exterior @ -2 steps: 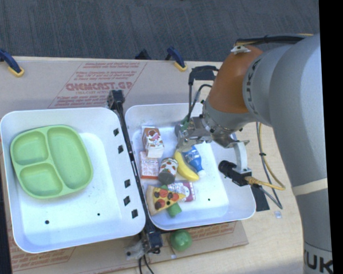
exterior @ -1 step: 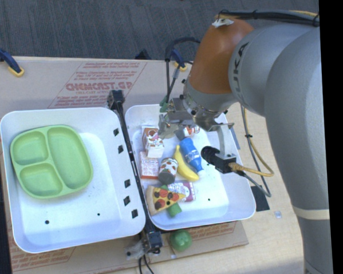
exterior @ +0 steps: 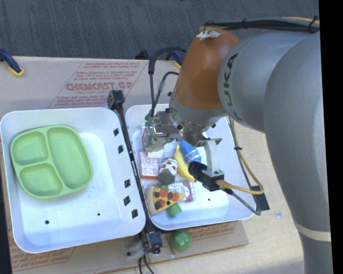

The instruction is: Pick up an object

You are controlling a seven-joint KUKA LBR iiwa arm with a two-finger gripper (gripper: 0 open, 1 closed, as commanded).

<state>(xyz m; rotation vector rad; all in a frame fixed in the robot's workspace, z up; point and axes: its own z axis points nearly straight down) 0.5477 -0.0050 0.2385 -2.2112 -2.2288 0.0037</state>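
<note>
We see the gripper (exterior: 160,134) low in the right bin (exterior: 238,207), over a heap of small toys (exterior: 171,182) — banana, pizza slice, packets. Whether its grip is closed, we cannot tell. A green divided plate (exterior: 49,161) lies in the left bin (exterior: 79,230).

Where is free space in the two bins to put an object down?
The left bin has bare floor right of and below the green divided plate. The right bin is crowded: the pizza slice toy, the blue bottle and packets lie under the arm. A small bare patch remains at its lower right corner.
</note>
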